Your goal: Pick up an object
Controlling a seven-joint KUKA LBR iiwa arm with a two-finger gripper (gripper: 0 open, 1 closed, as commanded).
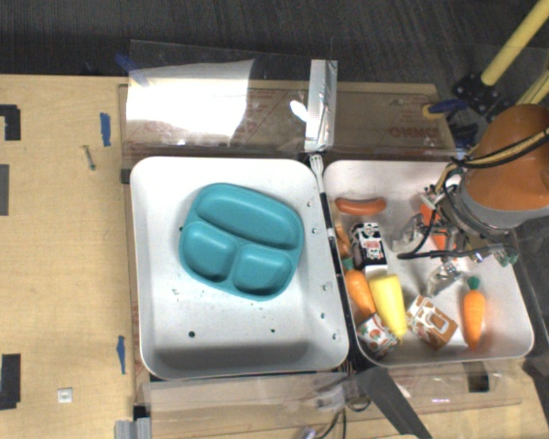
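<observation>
Evidently, we had picked up nothing yet. On the left, our teal divided tray (241, 240) lay alone in the left bin (156, 337). The right bin (512, 341) held the choices: a sausage (360, 205), a yellow corn-like piece (388, 304), two small printed cartons (432, 322) and an orange carrot (474, 314). Our tool (444, 245) hung over that bin's upper right, above the carrot; we could not tell how it stood, and nothing showed in it.

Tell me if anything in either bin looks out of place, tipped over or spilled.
Nothing looks spilled or damaged. The teal divided tray sits askew in the left bin. In the right bin, the toys lie jumbled, with the yellow piece resting against an orange carrot. The claw hangs above them.
</observation>
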